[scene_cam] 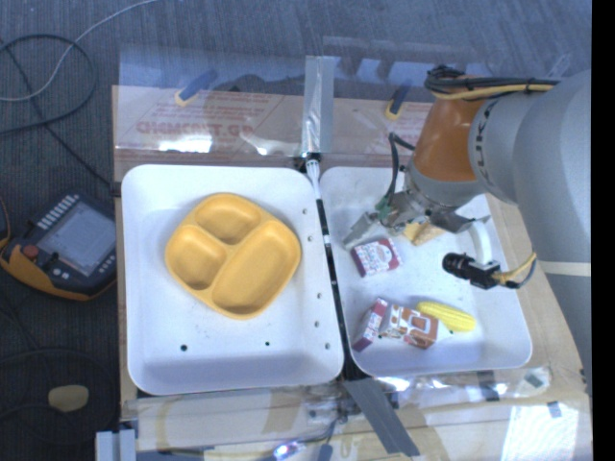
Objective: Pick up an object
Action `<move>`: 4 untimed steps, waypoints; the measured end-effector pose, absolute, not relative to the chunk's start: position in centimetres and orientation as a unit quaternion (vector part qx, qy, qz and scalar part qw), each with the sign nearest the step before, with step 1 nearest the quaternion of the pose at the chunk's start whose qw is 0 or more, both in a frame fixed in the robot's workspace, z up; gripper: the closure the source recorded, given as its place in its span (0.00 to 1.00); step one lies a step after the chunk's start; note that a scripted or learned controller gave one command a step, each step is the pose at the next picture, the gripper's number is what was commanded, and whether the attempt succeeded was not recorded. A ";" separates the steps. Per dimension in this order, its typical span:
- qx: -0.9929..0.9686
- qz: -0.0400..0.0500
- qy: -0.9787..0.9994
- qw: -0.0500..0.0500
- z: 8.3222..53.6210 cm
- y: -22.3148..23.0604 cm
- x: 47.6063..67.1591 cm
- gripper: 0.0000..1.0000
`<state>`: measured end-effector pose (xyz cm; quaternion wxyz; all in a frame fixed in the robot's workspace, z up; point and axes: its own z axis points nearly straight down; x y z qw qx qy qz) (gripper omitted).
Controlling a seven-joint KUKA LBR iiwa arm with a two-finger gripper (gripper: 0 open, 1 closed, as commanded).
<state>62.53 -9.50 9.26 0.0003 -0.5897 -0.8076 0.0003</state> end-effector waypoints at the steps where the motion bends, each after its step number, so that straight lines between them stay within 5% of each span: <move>1: -0.601 -0.003 -0.799 -0.006 9.1 -11.4 57.0 0.00; 2: -0.601 -0.005 -0.799 -0.005 9.9 -11.3 57.0 1.00; 3: -0.623 -0.001 -0.782 0.002 9.8 -12.4 55.5 1.00; 4: -0.613 0.000 -0.790 0.000 23.3 -3.2 53.8 1.00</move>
